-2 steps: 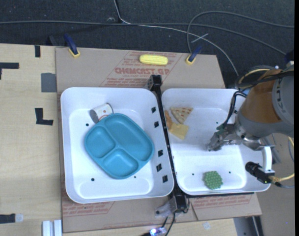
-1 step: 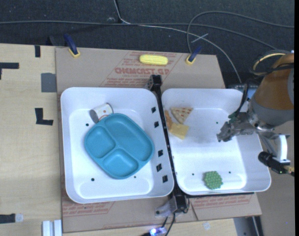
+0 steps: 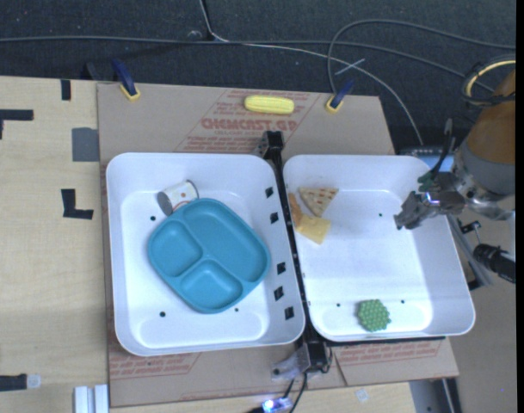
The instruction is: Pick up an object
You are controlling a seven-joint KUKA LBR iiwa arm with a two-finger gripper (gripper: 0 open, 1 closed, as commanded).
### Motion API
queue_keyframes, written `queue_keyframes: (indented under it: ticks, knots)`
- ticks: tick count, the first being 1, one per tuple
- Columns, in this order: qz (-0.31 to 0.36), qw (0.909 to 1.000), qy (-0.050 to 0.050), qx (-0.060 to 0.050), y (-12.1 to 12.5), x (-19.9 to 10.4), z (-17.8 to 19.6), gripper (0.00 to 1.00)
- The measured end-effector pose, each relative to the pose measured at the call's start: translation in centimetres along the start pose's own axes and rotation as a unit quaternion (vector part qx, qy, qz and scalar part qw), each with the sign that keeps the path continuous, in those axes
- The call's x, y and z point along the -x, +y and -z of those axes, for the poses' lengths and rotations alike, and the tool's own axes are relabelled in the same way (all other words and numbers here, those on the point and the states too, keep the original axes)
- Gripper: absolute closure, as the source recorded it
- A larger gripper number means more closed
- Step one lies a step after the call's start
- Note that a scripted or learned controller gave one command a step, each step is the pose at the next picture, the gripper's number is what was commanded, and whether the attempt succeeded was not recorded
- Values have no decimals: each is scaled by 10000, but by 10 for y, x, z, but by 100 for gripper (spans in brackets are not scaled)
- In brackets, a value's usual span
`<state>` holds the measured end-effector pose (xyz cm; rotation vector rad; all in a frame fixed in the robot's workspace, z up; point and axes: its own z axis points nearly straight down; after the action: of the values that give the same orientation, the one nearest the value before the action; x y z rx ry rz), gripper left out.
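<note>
The nearest thing to the gripper [image 3: 408, 216] is a pale wedge [image 3: 318, 199], ridged like a waffle or a slice of toast, lying near the right bin's [image 3: 425, 265] far left corner, with a small yellow block [image 3: 313, 228] touching its near side and a thin orange strip [image 3: 294, 208] against the left wall. A knobbly green lump [image 3: 372, 315], round and bumpy, sits by the same bin's near edge, well apart from the others. The gripper hangs over the right wall of that bin, dark and small in the view; I cannot tell how its fingers stand, though nothing shows between them. The middle of the bin's smooth white floor lies bare between wedge, lump and gripper. In the left bin [image 3: 128, 265] a glossy blue plate [image 3: 208, 254] with three compartments fills the centre, and a small white cup [image 3: 176, 197] lies tipped on its side at the plate's far left corner. Beyond the bins, a yellow corn-like piece [image 3: 268, 104] rests on the brown cardboard sheet [image 3: 201, 119], between two blue clamps [image 3: 124, 79].
</note>
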<state>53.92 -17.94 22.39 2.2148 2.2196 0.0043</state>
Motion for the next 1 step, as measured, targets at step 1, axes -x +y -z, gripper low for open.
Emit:
queue_keyframes:
  ticks: [1]
  knots:
    - [-6, 10000, 6, -42, 0, 0, -16, 100]
